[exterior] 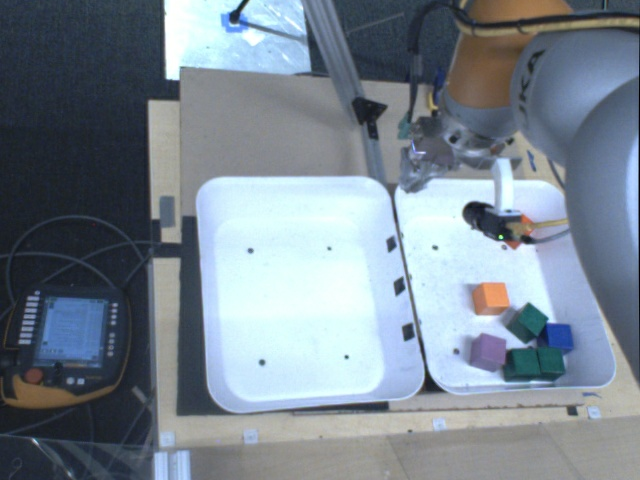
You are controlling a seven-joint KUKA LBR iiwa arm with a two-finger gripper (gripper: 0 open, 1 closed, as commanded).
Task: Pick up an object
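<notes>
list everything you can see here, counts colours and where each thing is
orange block: 1, orange, right bin, above the cluster
purple block: 1, purple, right bin, left of the cluster
green blocks: 3, dark green, right bin, one upper, two at the near edge
blue block: 1, blue, right bin, far right of the cluster
left bin: 1, white, centre of bench
right bin: 1, white, beside the left bin, holds all the blocks
teach pendant: 1, grey and orange, lit screen, left of the bench
bench: 1, tan, under both bins
arm: 1, grey with an orange band, reaching in from the right
gripper: 1, metal, over the far edge where the bins meet
</notes>
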